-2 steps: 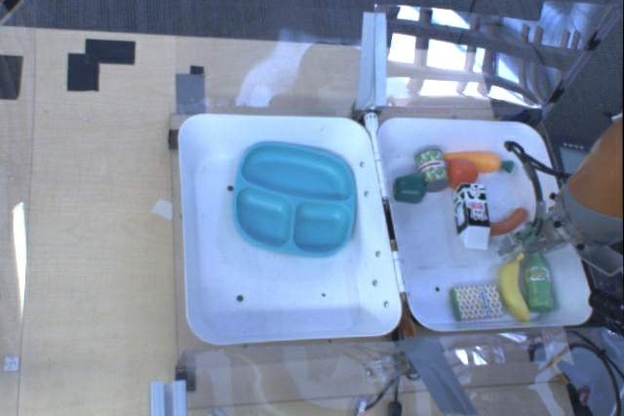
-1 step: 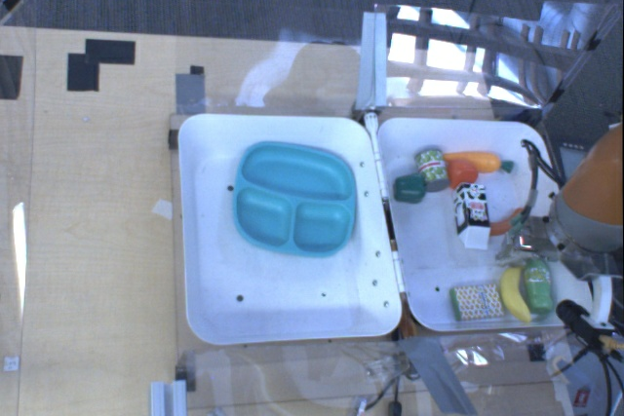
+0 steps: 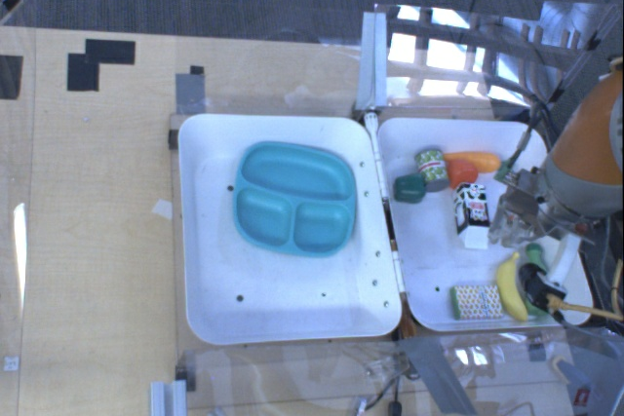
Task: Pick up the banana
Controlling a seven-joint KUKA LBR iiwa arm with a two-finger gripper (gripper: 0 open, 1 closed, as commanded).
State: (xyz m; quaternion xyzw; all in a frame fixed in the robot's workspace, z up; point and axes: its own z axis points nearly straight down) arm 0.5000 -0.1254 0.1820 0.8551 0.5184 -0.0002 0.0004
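The yellow banana (image 3: 510,285) lies near the front right of the right bin (image 3: 429,248), pointing from front to back. My gripper (image 3: 509,225) hangs just behind the banana's far tip and to the right of a small black-and-white carton (image 3: 472,209). Nothing shows between the gripper and the banana, and they appear a little apart. The grey arm with its orange band (image 3: 593,146) reaches in from the right and hides the bin's right side.
A patterned green-and-white box (image 3: 478,301) lies just left of the banana. At the back of the right bin are a small can (image 3: 430,166), an orange carrot (image 3: 475,159) and a dark green piece (image 3: 409,189). The left bin (image 3: 210,239) holds a blue divided plate (image 3: 294,198).
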